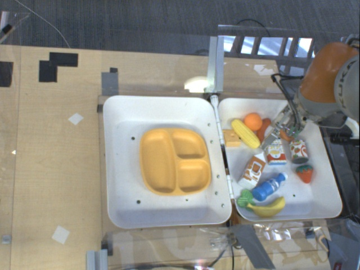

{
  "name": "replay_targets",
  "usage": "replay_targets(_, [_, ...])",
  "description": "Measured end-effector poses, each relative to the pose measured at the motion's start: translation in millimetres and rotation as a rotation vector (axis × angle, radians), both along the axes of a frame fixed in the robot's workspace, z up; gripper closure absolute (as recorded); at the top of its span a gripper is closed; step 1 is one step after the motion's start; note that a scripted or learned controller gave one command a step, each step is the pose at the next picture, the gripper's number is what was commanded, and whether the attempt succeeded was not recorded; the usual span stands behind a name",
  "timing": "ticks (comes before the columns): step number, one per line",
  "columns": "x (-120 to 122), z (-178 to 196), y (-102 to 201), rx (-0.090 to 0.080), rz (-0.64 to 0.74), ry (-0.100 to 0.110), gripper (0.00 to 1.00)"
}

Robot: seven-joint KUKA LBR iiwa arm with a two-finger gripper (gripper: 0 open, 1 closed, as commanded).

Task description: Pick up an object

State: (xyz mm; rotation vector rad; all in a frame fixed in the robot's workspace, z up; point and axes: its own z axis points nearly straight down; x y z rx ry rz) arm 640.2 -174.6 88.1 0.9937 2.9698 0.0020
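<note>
A yellow plastic divided tray (174,161) (three compartments) lies in the left shallow white bin (121,151) on the pale wooden surface (50,151), which bears black square markers (56,65).

From my feed the worktop (50,167) looks like pale wood-grain laminate, smooth with a faint sheen. Both white bins, the left bin (121,151) and the right bin (323,198), read as moulded plastic, matt. The yellow divided tray (174,161) seems smooth plastic, softly glossy. The corn (246,134), banana (268,207) and strawberry (305,174) have the even shine of plastic toys. The blue bottle (268,187) looks glossy plastic. The small cartons (275,152) appear printed card. The upright post (215,66) looks like brushed metal. The arm's orange band (329,72) is smooth, semi-gloss.
</note>
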Motion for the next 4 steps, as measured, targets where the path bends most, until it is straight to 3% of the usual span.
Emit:
replay_targets(1, [16,-2,23,0.000,-0.082,0.017,0.00])
replay_targets(2, [20,-1,32,-0.004,-0.087,0.019,0.00])
replay_targets(3, [10,26,43,0.003,-0.294,-0.001,0.00])
replay_targets(4, [13,39,45,0.002,-0.286,-0.009,1.00])
